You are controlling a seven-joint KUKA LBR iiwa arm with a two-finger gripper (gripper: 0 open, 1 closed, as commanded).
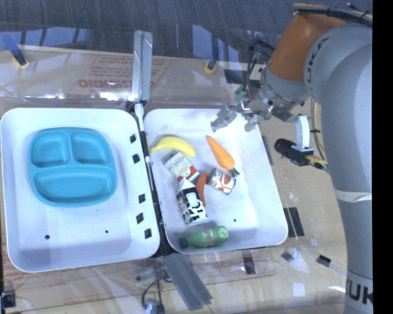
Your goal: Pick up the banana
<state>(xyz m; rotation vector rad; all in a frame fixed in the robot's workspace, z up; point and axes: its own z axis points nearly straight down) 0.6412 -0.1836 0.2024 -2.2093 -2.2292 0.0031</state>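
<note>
With the end effector (237, 118) spread apart and empty at the right bin's far edge, the curved yellow banana (173, 146) by the left wall should be approached from above and gripped across its middle.

A single fixed camera sits above the table (65, 286) and looks down at a slant, far enough back to take in both white bins whole. The left bin (16, 241) and right bin (268, 221) lie side by side across the middle of the frame, dark floor (183, 5) beyond their far edge. The arm (340, 110) enters from the right.
</note>
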